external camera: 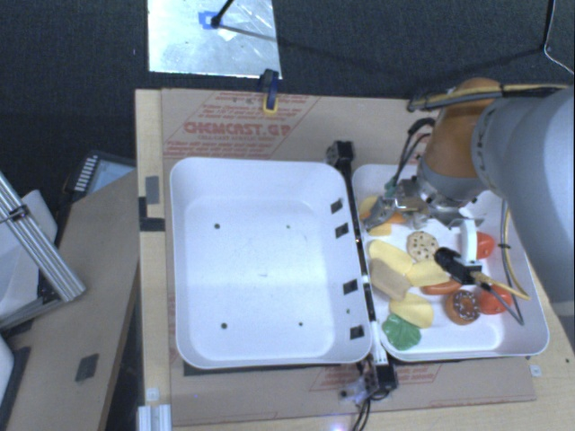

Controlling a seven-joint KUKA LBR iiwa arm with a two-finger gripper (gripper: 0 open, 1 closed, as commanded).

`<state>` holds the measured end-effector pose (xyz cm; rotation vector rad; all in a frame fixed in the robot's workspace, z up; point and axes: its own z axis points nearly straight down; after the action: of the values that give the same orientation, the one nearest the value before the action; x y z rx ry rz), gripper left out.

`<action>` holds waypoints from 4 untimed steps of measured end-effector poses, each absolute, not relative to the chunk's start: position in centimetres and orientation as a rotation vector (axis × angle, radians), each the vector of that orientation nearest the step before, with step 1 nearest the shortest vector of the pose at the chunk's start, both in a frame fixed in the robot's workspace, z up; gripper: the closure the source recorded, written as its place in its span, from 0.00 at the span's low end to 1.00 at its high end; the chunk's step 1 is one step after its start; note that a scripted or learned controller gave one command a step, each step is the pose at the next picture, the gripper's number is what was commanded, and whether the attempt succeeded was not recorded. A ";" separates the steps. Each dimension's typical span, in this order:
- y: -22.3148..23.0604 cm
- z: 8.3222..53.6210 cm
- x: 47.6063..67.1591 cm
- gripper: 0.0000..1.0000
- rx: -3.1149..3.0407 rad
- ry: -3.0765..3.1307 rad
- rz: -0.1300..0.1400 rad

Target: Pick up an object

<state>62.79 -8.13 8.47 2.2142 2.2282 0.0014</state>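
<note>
The right bin (pixel 530 335) holds several toy foods. Among them are a pale yellow wedge (pixel 388 268), a speckled cookie (pixel 420 243), a chocolate donut (pixel 464 305), a green piece (pixel 402 332), a red tomato piece (pixel 486 244) and an orange-red strip (pixel 438 287). My gripper (pixel 390 207) is low over the far left corner of this bin. It sits beside a small yellow-orange piece (pixel 368 208) and just above a yellow slice (pixel 381 229). The grey wrist with its orange band covers the back of the bin. Nothing is visibly held.
The left bin (pixel 260 277) sits beside the right one, and their shared rims (pixel 355 250) carry black clips. Both bins rest on a cardboard sheet (pixel 238 128). A silver plate (pixel 213 23) lies beyond the bench, and an aluminium rail (pixel 36 241) stands at the left.
</note>
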 end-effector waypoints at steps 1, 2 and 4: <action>-8.3 9.6 62.9 1.00 2.213 2.226 0.005; -11.2 8.4 53.1 1.00 2.229 2.218 -0.006; -1.1 18.9 57.8 1.00 2.199 2.231 0.020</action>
<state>57.77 -1.10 18.91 2.1989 2.2313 0.0201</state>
